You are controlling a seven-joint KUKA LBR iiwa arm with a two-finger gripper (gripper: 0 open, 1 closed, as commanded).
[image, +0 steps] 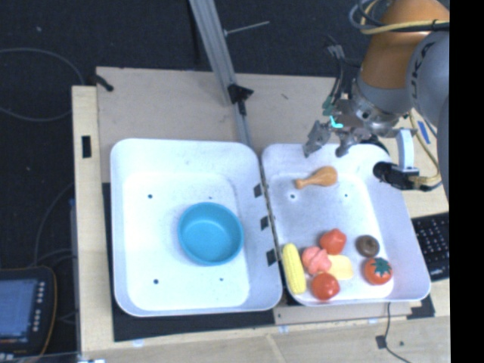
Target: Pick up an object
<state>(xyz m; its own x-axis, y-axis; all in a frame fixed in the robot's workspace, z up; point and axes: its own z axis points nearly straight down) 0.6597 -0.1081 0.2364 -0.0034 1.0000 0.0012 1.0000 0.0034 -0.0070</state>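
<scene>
**A:** Starting at the left, what did we have?

**B:** The left bin (136, 165) sat on the table (174, 100), and a blue bowl (210, 233) stood upright in it, a little right of centre and toward the near side.

**A:** And across the divide?

**B:** The right bin (401, 225) was the busy one. A yellow corn cob (293, 268) lay along its near-left wall. Just right of that was a tight cluster: a pink piece (316, 260), a pale yellow piece (341, 267), one red tomato (332, 241) on the far side and another (325, 286) at the near rim.

**A:** Anything further right?

**B:** A brown round piece (367, 245), and a red strawberry-like fruit (378, 271) just nearer than it.

**A:** The likely target?

**B:** A tan drumstick (318, 178) lay alone on the far part of that bin, well apart from the cluster.

**A:** And the pincer?

**B:** The pincer (326, 147) hung over the bin's far edge, just beyond the drumstick, fingers spread apart, nothing between them.
</scene>
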